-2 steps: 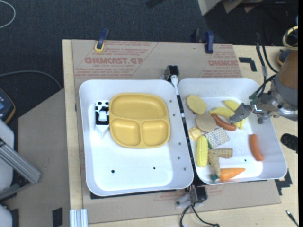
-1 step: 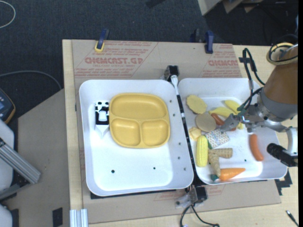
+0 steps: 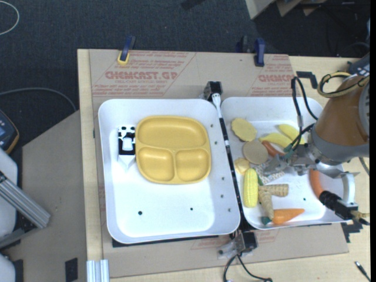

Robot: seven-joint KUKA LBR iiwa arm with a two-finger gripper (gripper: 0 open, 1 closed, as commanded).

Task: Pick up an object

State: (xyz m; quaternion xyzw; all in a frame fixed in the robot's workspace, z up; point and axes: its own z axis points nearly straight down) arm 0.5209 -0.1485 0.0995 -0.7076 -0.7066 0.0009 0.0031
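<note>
My gripper (image 3: 275, 169) is down in the middle of the right bin (image 3: 305, 107), among the toy foods. It sits just right of a yellow corn cob (image 3: 251, 187) and just below a round brown disc (image 3: 255, 153). A beige ridged piece (image 3: 275, 191) lies right under it. A small red piece (image 3: 270, 147) and a yellow banana (image 3: 284, 135) lie beyond it. A pale potato-like piece (image 3: 243, 129) is at the bin's far left. One orange carrot (image 3: 287, 216) rests at the near edge and another (image 3: 316, 184) lies partly under the arm (image 3: 343, 125).
The left bin (image 3: 170, 216) holds a yellow divided plate (image 3: 173, 148) and a small black-and-white object (image 3: 126, 141) beside it. A black cable (image 3: 301, 107) loops over the right bin's far side. Clamps (image 3: 123, 54) grip the bench's far edge.
</note>
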